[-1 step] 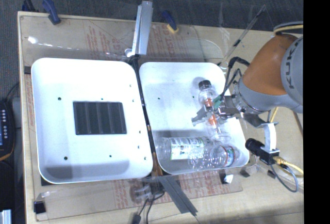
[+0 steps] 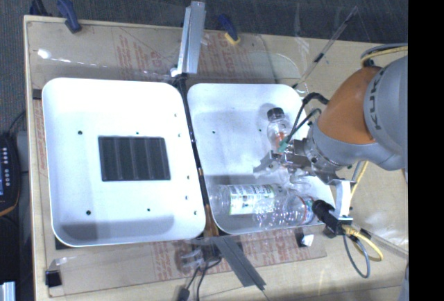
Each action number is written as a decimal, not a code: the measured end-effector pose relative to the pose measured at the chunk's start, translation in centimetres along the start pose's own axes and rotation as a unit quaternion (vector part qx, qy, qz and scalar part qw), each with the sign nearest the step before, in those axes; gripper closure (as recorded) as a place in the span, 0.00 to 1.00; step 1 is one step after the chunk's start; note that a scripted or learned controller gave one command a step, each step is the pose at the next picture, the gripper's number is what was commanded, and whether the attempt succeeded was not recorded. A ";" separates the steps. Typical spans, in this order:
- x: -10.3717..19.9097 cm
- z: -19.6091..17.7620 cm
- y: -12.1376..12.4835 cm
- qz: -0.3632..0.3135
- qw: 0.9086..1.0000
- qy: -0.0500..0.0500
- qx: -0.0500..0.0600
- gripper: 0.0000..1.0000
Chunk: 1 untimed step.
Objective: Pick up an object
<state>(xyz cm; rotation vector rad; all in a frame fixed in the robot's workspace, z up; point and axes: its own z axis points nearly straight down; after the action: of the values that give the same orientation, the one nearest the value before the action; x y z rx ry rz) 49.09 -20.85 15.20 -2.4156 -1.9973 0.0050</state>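
The grey arm's gripper [image 2: 286,161] is hanging low inside the right shallow white bin [image 2: 229,105], apparently lining up over the clear plastic bottle [image 2: 267,201], which is lying on its side along the bin's near wall, long axis running left-right; whether its jaws are spread, I cannot tell. A small clear bulb-like object [image 2: 277,123] is sitting farther back.

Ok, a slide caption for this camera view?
KUKA arm reaches into right bin, above clear plastic bottle; left bin holds dark panel.
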 end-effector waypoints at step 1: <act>2.0 -0.7 4.7 -0.069 0.998 -0.001 -0.003 0.00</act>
<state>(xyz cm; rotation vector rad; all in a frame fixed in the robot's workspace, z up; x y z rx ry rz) 54.06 -19.74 15.91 -2.2756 -2.1646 0.0001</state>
